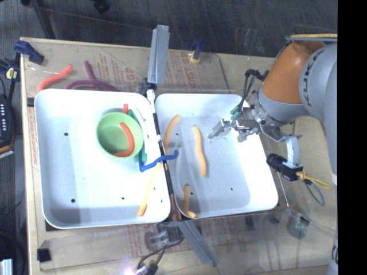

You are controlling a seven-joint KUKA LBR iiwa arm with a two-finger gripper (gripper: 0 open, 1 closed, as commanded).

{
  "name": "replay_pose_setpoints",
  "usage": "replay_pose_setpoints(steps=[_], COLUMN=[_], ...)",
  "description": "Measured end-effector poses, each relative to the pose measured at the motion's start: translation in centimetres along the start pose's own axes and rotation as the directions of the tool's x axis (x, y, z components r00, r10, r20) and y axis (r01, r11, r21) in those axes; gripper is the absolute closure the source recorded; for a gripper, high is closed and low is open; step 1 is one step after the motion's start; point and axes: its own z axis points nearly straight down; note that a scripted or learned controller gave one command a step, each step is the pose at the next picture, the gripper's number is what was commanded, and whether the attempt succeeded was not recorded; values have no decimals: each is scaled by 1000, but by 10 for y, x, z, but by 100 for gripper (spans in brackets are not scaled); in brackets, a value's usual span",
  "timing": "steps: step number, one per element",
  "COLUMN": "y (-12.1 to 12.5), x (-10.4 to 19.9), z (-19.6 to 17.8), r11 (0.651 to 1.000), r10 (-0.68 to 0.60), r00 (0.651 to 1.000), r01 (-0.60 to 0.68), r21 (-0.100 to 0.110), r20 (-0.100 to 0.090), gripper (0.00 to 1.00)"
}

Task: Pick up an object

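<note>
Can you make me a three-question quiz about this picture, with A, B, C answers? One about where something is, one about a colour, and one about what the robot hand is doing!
1. Where is the green bowl?
A. In the left bin
B. In the right bin
C. On the floor

2. What colour is the long bendy strip in the middle of the right bin?
A. Purple
B. Orange
C. Black

3. What is the gripper doing?
A. Squeezing the bowl
B. Hanging over the right bin with nothing between its fingers
C. Lifting a blue strip

Answers:
1 A, the bowl sits inside the left bin.
2 B, the strip is plainly orange against the white.
3 B, its fingers are spread above bare white floor, beside the strip and not touching it.
</note>
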Motion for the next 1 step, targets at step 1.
replay_pose_setpoints(steps=[1], y=[15], x=[52], z=[110], r11=[994], r10=[-112], r00=[994], r01=[112], r21=[-3], r20=[4], gripper=[0])
